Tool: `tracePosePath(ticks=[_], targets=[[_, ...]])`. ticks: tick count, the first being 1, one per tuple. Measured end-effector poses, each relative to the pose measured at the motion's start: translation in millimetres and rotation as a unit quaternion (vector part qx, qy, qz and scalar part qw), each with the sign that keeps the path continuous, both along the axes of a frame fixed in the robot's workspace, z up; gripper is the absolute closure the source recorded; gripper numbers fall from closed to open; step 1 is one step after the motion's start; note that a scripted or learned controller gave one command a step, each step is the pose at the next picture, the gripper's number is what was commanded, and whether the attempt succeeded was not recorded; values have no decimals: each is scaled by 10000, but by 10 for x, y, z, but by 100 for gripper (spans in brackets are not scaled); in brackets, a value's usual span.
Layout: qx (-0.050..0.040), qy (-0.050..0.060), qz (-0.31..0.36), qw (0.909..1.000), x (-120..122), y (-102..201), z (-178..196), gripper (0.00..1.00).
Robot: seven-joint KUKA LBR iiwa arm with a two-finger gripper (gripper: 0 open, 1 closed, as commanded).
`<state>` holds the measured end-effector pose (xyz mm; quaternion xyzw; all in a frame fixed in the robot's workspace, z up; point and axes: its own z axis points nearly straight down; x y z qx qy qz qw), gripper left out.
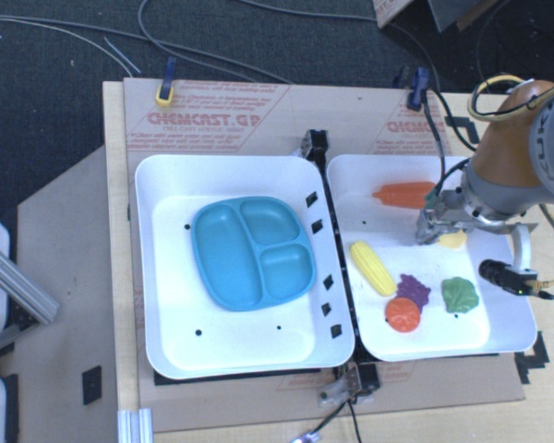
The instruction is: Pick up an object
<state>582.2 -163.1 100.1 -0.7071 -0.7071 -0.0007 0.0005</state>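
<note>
My gripper [436, 228] is low in the right bin [510, 338], near its back half. A small pale yellow piece [453, 240] lies right against it on its near side; whether it is gripped I cannot tell. An orange carrot [403, 195] lies just left of the gripper, toward the back. Nearer the front are a yellow corn cob [372, 267], purple grapes [413, 290], a red-orange tomato [403, 315] and a green broccoli piece [459, 294].
The left bin [157, 247] holds a blue divided plate [253, 251]. A black-clipped divider [328, 238] runs between the two bins. The arm's orange band [512, 146] stands over the right bin's back right corner.
</note>
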Motion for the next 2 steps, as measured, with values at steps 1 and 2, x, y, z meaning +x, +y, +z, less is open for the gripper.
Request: tracePosePath(ticks=[1, 2], targets=[[-15, -26, 6, 10000, 57, -2, 445, 100], [-14, -22, 4, 10000, 49, -37, 886, 100]])
